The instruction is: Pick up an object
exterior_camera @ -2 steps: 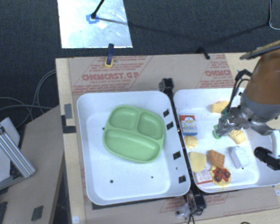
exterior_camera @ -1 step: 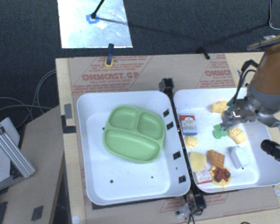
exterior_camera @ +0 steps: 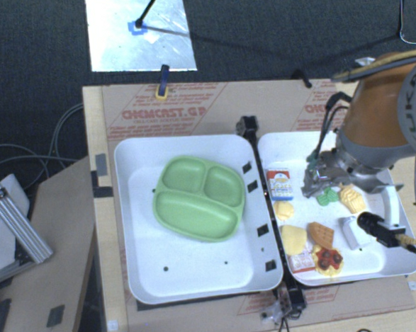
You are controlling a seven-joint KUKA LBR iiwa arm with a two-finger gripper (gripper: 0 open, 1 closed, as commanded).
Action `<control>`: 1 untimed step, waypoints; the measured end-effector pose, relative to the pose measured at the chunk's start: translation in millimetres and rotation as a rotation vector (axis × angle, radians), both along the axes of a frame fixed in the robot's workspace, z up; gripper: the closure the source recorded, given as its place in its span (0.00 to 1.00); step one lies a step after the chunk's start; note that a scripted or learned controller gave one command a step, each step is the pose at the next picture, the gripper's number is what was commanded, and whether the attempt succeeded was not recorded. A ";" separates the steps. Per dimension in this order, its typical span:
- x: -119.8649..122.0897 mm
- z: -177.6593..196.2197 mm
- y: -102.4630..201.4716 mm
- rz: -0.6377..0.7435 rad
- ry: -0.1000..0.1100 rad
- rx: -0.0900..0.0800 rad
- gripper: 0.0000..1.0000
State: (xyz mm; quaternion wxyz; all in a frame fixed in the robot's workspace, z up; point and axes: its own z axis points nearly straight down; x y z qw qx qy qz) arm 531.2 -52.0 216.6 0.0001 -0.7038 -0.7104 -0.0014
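Note:
My gripper (exterior_camera: 314,183) hangs low over the middle of the right bin (exterior_camera: 396,266), reaching in from the right. A small green toy (exterior_camera: 328,196) lies just right of and below it, touching or nearly touching the gripper; nothing is visibly held. Close by are a white carton with red and blue print (exterior_camera: 279,184) to the left and a pale yellow ridged piece (exterior_camera: 352,200) to the right.
Toward the front of the right bin lie a small yellow piece (exterior_camera: 285,210), a larger yellow piece (exterior_camera: 293,239), a brown waffle-like piece (exterior_camera: 321,233), a red and yellow toy (exterior_camera: 329,260) and a grey piece (exterior_camera: 349,233). The left bin (exterior_camera: 148,272) holds a green divided plate (exterior_camera: 198,197).

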 end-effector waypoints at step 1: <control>-15.3 7.4 51.2 0.001 0.001 0.000 1.00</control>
